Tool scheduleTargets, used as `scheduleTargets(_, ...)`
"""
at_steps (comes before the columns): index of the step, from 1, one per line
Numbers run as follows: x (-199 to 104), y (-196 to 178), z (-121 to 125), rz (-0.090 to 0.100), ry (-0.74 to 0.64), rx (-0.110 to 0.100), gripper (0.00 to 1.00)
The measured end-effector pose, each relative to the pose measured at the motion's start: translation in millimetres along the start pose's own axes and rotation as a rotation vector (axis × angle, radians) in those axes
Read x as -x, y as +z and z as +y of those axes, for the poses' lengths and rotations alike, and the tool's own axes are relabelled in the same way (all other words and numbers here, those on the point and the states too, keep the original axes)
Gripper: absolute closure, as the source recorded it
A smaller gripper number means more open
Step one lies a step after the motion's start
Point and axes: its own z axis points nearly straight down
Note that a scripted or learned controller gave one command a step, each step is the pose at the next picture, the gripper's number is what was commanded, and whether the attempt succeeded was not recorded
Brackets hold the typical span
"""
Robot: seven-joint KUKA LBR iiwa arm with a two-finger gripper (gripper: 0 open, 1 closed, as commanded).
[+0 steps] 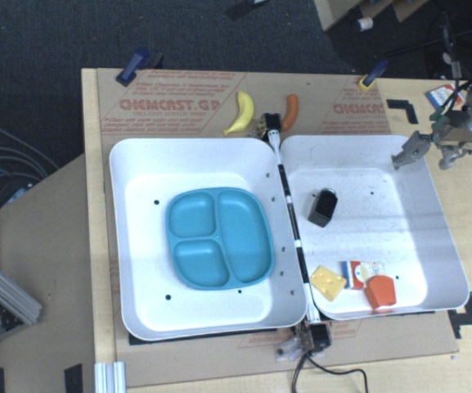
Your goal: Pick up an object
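The right bin (pixel 415 219) holds a small black block (pixel 323 207) near its left wall. Along its front edge lie a yellow cheese wedge (pixel 328 283), a red, white and blue packet (pixel 357 273) and an orange block (pixel 380 292). My gripper (pixel 426 155) hangs over the bin's far right corner, well away from all of them. Its two fingers stand apart, open, with nothing between them.
A blue divided plate (pixel 219 237) lies in the left bin (pixel 137 178). Behind the bins, a toy banana (pixel 240 113) and an orange sausage-shaped toy (pixel 289 111) rest on the bench board. A black clamp (pixel 271 125) sits where the two bins meet.
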Motion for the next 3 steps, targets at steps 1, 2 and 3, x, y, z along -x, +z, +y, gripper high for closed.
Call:
scheduleTargets(1, -62, 139, 2, 0.002, 0.0, -0.003, 0.0)
scheduleTargets(2, -61, 127, 3, 0.0, -0.001, 0.002, 1.0)
scheduleTargets(3, -61, 117, 4, 0.0, -0.001, 0.003, 1.0)
